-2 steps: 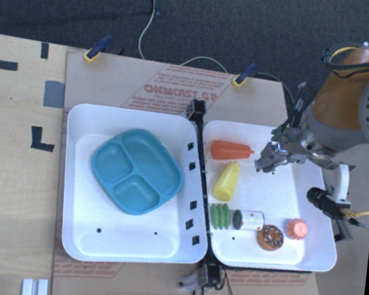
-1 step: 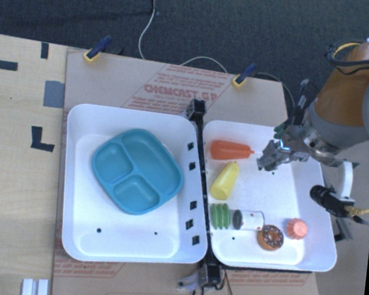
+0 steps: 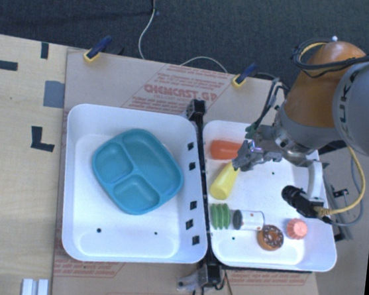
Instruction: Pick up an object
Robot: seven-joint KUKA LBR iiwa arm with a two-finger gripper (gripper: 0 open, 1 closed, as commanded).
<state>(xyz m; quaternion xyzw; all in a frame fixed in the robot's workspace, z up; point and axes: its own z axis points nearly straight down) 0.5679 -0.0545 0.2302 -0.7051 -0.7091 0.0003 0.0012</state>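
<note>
In the right bin (image 3: 317,260), my gripper (image 3: 248,158) hangs low over the upper left part. It is just above the top end of a yellow object (image 3: 223,182) and right of an orange block (image 3: 222,149). I cannot see anything held in it. Along the bin's front lie a green ridged item (image 3: 220,216), a small white cylinder (image 3: 251,220), a brown donut (image 3: 270,237) and a pink-orange piece (image 3: 296,229).
The left bin (image 3: 74,230) holds a blue divided plate (image 3: 137,170). A black divider (image 3: 197,178) runs between the two bins. The grey arm with its orange band (image 3: 323,74) and cables covers the right bin's upper right side.
</note>
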